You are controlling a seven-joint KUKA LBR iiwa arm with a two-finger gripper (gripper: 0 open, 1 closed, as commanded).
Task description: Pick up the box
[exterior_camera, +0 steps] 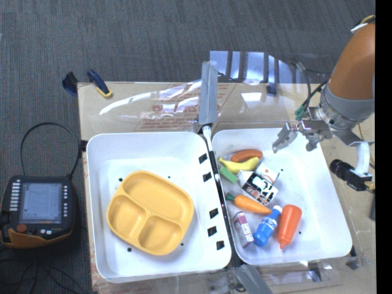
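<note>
One gripper (297, 135) on my end, fingers spread wide and holding nothing, hovering above the right bin (327, 195), box (260, 186) untouched.

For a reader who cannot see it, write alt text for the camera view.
The gripper hangs open over the far edge of the right bin, holding nothing. Below it a small black-and-white box lies among a toy banana, carrot and bottles. The left bin holds a yellow divided plate.
</note>
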